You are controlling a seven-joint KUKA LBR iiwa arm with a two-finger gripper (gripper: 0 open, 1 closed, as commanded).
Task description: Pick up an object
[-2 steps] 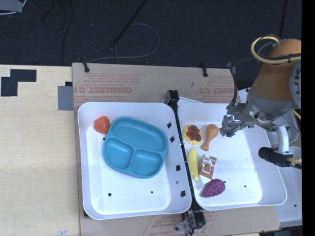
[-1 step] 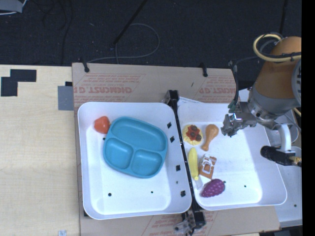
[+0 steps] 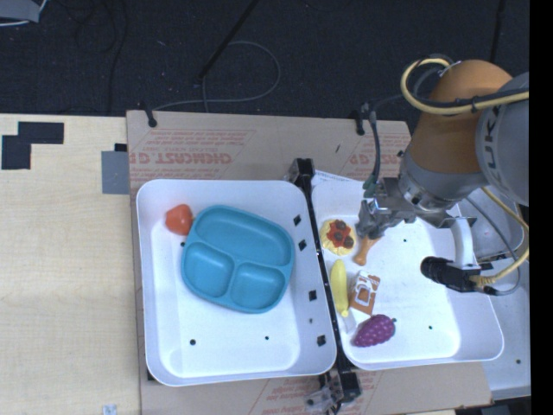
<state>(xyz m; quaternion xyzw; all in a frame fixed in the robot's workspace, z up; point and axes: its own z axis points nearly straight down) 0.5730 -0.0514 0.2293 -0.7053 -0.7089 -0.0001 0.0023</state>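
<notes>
My gripper (image 3: 373, 223) hangs over the upper left part of the right bin (image 3: 432, 335). Directly below it lies a small orange stick-shaped toy (image 3: 365, 249), its top end touching or hidden under the gripper. A round yellow tart with red and dark topping (image 3: 337, 235) sits just left of the gripper. Lower down are a yellow banana (image 3: 340, 285), a small brown and white box (image 3: 364, 292) and a bunch of purple grapes (image 3: 374, 329).
The left bin (image 3: 164, 335) holds a blue three-compartment plate (image 3: 237, 258) and a red tomato (image 3: 179, 219) at its upper left. A black divider (image 3: 316, 258) runs between the bins. The arm's grey and orange body (image 3: 454, 137) looms over the right bin's far side.
</notes>
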